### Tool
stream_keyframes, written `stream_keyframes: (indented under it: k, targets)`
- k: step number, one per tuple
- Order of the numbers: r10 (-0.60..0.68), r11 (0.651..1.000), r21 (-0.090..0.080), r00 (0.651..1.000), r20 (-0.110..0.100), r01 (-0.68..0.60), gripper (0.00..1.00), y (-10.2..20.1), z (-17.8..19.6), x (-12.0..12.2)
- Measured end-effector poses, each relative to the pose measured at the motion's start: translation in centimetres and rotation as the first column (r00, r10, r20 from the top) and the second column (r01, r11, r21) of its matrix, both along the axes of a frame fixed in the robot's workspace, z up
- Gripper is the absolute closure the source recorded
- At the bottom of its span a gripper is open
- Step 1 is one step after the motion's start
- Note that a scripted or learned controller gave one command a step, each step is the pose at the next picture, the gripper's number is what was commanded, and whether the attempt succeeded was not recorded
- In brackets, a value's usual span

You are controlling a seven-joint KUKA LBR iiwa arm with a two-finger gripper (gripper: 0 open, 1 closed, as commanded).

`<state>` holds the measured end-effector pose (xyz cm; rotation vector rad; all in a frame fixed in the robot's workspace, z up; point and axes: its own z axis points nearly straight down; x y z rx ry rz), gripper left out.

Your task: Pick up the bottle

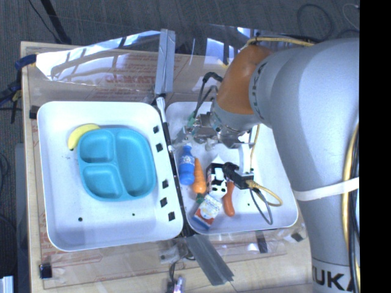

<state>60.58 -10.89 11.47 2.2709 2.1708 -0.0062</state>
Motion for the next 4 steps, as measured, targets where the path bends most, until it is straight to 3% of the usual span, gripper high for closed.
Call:
stream_keyframes:
  k: [1, 2, 3, 4]
  targets:
    - [0.043, 0.999, -0.01, 0.999, 0.022, -0.043, 0.0, 0.0, -1.0, 2.6]
    - [0.098, 0.995, -0.017, 0.995, 0.019, -0.098, 0.0, -0.4, -1.5, -4.1]
    - [0.116, 0.993, -0.005, 0.993, 0.012, -0.116, 1.0, 0.5, -0.8, -4.0]
    - [-0.159, 0.987, 0.003, 0.987, 0.001, 0.159, 1.0, 5.0, 7.7, -1.5]
